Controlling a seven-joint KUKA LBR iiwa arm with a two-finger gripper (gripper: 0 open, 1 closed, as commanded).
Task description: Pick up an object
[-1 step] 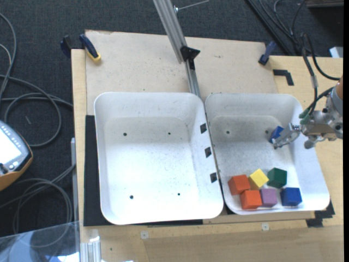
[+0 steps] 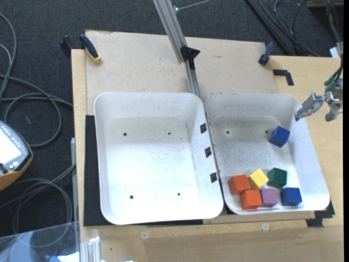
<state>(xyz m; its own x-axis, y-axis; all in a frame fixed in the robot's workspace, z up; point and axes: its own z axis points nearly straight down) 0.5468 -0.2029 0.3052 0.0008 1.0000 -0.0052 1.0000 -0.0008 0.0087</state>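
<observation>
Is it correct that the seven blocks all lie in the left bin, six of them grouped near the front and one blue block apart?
Not quite. The camera view shows the blocks in the right bin, not the left bin. The rest holds: six are grouped near the front, and one blue block lies apart.

Wooden bench (image 2: pixel 136 64), surface scuffed. Two white bins rest side by side on it: left bin (image 2: pixel 109 162), right bin (image 2: pixel 311 157). Blue clamps grip the far edge at the left corner (image 2: pixel 90 47) and right corner (image 2: pixel 267 53).
</observation>
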